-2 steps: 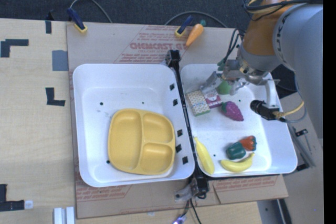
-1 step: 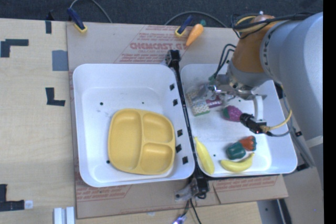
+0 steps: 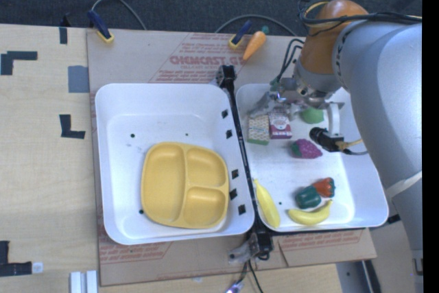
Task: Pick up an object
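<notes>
The arm reaches in from the right, and its hand [image 3: 278,101] hangs low over the back of the right bin [image 3: 363,213], just above two small cartons: a tan one [image 3: 258,129] and a red-and-white one [image 3: 280,126] standing side by side. Whether the hand is wide or narrow I cannot tell; the metal parts blur together from above, and nothing shows clearly between them.

The nearest candidates for a pick are those two cartons, directly below the hand. A purple piece [image 3: 306,149] lies just to their right, a small green thing [image 3: 313,115] sits behind it near the wrist, and a red-and-green pepper [image 3: 314,193] and two bananas [image 3: 309,216] [image 3: 266,203] rest at the front of the same bin. The yellow divided tray [image 3: 184,184] lies in the left bin [image 3: 110,106].

To do this step well, I would settle on one carton, not both: centre over it so the neighbour is not caught or tipped, close across its narrow faces, then lift straight up. The cartons touch or nearly touch, so a grip that straddles the seam would likely slip
</notes>
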Controlling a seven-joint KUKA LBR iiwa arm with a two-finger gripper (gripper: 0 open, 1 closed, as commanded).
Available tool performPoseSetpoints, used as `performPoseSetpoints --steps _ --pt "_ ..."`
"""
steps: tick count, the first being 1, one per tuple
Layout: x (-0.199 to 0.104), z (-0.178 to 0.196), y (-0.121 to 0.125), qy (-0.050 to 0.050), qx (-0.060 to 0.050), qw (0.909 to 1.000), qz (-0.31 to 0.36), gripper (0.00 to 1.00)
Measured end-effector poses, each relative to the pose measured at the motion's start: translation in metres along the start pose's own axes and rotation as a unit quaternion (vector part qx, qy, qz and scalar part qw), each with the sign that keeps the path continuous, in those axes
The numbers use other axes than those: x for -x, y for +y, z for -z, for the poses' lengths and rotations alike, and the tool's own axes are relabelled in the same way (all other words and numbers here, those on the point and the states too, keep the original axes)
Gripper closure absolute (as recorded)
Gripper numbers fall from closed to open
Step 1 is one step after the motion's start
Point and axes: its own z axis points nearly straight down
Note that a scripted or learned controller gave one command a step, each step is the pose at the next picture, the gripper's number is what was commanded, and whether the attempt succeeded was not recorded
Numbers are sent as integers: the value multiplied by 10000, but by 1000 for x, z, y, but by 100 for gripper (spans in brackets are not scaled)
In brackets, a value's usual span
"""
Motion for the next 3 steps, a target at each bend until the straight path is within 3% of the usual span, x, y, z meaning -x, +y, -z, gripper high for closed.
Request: performPoseSetpoints --steps 1,2,3 --pt "83 2 -43 -15 34 10000 -11 0" --pt "60 0 -182 -1 -7 10000 -12 0" --pt "69 0 -145 9 -27 10000 -10 0"
